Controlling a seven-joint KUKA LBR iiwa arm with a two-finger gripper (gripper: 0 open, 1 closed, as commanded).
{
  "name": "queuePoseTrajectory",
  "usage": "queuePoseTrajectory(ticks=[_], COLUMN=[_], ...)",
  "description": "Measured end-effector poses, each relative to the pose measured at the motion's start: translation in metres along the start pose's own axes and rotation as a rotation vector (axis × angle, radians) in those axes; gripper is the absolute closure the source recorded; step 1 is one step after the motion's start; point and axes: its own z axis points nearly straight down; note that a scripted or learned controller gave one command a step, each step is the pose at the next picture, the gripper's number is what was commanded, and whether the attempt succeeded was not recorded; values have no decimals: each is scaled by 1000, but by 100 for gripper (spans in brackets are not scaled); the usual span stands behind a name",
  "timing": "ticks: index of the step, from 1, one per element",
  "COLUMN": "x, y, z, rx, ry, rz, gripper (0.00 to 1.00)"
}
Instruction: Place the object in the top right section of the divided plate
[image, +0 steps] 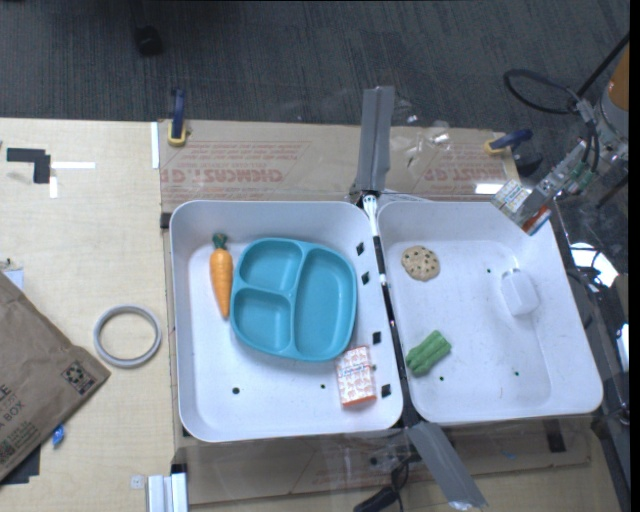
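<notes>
gripper (575, 170): far right, above right bin's (560, 395) far corner; open or shut, can't tell
plate (296, 298): left bin (195, 400), 3 sections, nothing in them
object: unspecified; candidates all left/nearer of gripper
nearest: white piece (519, 292), then cookie (421, 263)
count: 1 carrot (221, 276), 1 cookie, 1 green item (428, 352), 1 packet (355, 377)

Position: fixed above bench, set well back.
Facing: downward, apparently slanted.
Coverage: both shallow white plastic bins (190, 330) side by side.
</notes>
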Motion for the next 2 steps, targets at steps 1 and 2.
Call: queuePoseTrajectory(ticks=[1, 2], x=[-30, -31], y=[15, 17], z=[-25, -34], rx=[-2, -3], ry=[-2, -6], rz=[-208, -210], gripper=[100, 100])
